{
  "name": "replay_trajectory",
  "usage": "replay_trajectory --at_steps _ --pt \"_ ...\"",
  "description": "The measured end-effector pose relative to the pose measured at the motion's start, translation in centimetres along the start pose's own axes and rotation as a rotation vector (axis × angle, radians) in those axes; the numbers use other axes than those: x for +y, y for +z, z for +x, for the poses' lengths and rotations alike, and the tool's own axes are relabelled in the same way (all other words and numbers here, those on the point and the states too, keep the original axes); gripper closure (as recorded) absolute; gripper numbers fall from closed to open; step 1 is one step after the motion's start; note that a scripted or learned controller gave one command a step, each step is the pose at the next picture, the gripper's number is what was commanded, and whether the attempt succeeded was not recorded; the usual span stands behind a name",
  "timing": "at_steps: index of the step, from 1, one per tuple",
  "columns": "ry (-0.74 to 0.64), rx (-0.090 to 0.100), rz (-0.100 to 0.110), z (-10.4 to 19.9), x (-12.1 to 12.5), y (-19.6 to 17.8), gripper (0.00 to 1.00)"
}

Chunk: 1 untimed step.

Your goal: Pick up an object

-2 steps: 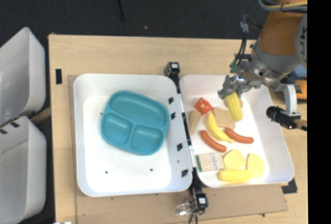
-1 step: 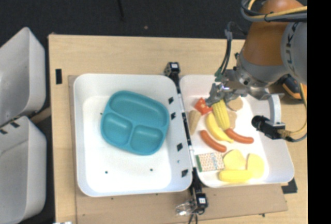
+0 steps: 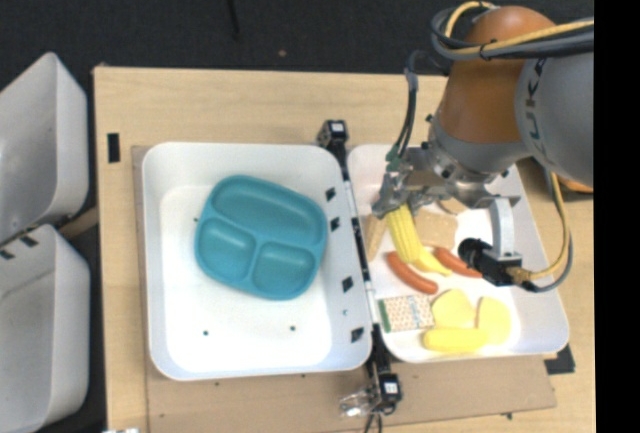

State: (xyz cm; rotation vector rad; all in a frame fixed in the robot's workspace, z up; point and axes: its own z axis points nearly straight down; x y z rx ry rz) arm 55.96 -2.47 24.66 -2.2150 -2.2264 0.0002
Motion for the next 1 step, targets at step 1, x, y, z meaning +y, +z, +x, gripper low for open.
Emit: replay_trajectory --at_steps 1 --pt "-0.001 0.000 0.002 5.69 -1.71 0.92 1.00"
